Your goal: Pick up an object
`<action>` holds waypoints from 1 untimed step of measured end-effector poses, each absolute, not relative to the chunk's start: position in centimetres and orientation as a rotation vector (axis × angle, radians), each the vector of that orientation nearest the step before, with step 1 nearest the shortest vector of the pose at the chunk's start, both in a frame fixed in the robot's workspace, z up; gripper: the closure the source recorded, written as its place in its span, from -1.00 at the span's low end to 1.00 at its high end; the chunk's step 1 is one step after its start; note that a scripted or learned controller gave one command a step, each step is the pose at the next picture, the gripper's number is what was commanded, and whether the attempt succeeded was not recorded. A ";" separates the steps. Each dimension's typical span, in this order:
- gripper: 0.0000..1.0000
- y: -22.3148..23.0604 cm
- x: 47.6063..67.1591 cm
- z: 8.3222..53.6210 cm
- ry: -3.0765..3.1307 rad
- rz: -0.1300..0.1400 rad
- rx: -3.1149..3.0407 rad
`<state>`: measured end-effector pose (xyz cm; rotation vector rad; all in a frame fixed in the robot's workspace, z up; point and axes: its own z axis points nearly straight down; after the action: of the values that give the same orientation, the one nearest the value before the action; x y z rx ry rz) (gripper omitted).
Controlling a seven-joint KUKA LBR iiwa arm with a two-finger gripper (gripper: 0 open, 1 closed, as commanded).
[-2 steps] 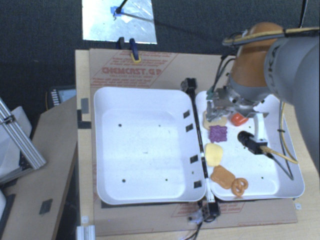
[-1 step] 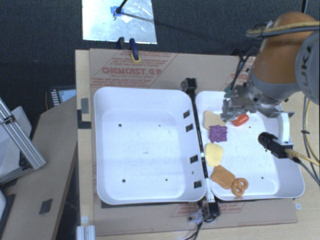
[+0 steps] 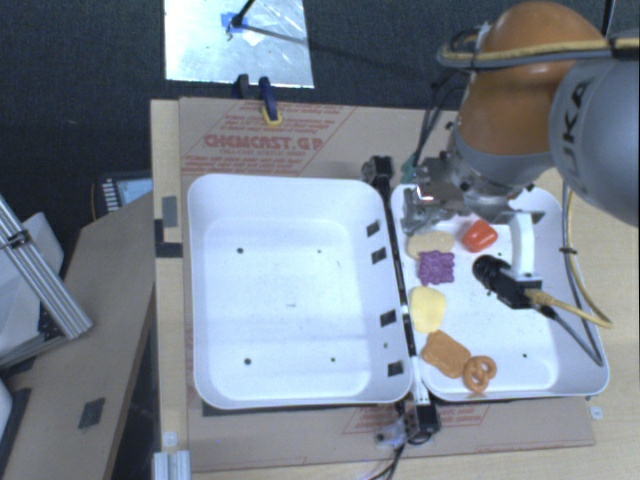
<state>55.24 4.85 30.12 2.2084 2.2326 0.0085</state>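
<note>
The right bin point(image 3: 560, 353) holds several small toy foods. A red-orange piece point(image 3: 479, 235) lies near the bin's far end, with a pale cream piece point(image 3: 430, 243) just left of it. Nearer the camera along the bin's left side come a purple bunch of grapes point(image 3: 436, 266), a yellow piece point(image 3: 428, 308), an orange-brown piece point(image 3: 445, 353) and a pretzel point(image 3: 479, 371). My gripper point(image 3: 422, 206) hangs low over the bin's far left corner, just beyond the cream piece. The grey and orange wrist hides much of it, and I see nothing held.
The left bin point(image 3: 290, 288) stands beside the right one, joined at a divider with black clips point(image 3: 385, 258). Both rest on a brown cardboard sheet point(image 3: 265, 138). A shiny foil square point(image 3: 238, 28) lies beyond the bench.
</note>
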 end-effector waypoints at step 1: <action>1.00 7.5 51.5 33.5 2.230 0.008 2.212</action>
<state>51.48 7.45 33.45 2.2116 2.2297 0.0077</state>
